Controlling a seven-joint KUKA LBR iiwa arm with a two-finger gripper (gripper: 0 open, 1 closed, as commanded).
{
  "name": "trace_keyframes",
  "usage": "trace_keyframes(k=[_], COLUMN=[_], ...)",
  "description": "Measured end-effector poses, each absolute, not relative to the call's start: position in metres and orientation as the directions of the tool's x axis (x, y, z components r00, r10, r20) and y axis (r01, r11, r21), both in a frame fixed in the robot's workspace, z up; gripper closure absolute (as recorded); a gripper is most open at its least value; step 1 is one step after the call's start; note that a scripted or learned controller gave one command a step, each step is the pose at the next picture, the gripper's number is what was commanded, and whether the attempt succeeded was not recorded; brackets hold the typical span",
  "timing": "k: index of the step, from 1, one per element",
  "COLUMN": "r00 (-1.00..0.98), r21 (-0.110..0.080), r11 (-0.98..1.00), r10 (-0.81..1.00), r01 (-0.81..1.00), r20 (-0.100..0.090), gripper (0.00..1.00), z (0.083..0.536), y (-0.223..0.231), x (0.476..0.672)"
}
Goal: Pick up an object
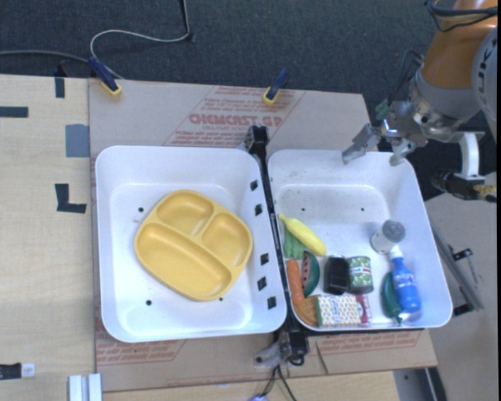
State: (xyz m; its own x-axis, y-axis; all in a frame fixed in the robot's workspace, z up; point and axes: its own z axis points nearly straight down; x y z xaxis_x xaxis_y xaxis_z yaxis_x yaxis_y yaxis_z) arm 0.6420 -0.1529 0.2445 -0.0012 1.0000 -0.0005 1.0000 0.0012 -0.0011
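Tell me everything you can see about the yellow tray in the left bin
The yellow tray is a rounded, shallow plate that looks like matte plastic, split by raised ridges into three compartments: one long section along its lower left and two smaller ones at its upper right. It lies flat and right side up on the floor of the left bin, turned at a slant to the bin's walls, roughly in the middle. Nothing sits in it, and only the bin touches it.

Dark carpet floor [234, 23], black cable [142, 33] across it; cardboard sheet [175, 115] over pale wooden bench [33, 249].
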Motion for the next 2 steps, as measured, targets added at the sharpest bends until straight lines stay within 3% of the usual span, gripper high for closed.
trace_keyframes(k=[1,2], r00=[-0.001,-0.002], r21=[-0.003,0.001], r11=[0.001,0.002], r10=[1.000,1.000], r01=[1.000,1.000], r20=[0.000,0.000], gripper=[0.00,0.00], z=[0.163,0.085], y=[-0.156,-0.136], x=[0.638,0.648])
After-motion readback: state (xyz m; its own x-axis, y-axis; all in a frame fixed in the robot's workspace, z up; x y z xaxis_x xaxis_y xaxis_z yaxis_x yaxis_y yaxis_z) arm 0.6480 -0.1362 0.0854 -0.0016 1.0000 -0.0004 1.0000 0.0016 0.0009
